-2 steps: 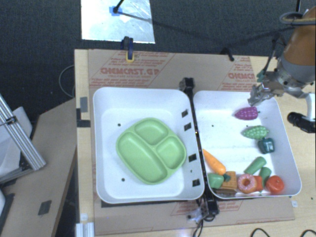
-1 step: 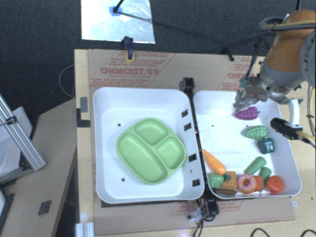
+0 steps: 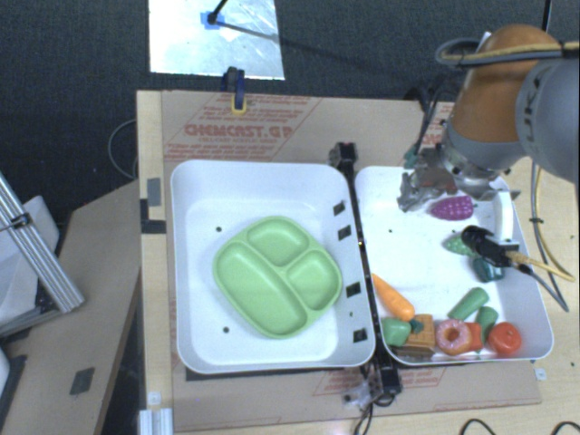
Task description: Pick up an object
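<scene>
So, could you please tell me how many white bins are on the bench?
2: the left bin holds a green plate; the right bin, touching it, holds toy food.

The right bin's (image 3: 390,243) middle floor lay bare. Toys crowded its near edge: carrot (image 3: 394,295), doughnut (image 3: 451,335), tomato (image 3: 504,336). A purple grape bunch (image 3: 452,208) sat just beside the gripper (image 3: 419,193). The green divided plate (image 3: 276,276) took the left bin's (image 3: 195,198) centre, leaving only margins.
</scene>
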Motion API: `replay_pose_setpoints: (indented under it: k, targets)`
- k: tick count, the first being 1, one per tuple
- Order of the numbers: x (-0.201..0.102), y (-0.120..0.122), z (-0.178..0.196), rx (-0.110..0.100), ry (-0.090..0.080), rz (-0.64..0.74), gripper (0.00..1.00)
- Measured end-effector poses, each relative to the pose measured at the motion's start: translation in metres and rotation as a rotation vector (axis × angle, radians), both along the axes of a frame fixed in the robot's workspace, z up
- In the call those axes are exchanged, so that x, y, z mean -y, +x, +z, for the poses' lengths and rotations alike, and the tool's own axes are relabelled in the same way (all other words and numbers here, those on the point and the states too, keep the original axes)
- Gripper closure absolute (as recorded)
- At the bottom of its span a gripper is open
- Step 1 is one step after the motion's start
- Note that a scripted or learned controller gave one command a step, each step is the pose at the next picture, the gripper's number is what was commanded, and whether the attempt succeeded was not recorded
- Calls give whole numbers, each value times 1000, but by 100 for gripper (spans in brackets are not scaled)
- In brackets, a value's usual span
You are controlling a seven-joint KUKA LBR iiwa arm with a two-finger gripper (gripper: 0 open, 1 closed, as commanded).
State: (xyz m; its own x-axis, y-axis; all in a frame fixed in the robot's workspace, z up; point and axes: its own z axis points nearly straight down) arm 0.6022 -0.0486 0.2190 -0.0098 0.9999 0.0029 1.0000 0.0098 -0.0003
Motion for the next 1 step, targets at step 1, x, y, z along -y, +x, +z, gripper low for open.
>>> replay_pose_setpoints:
  k: [1]
  targets:
    - [-45,6,1,3,-1,0,100]
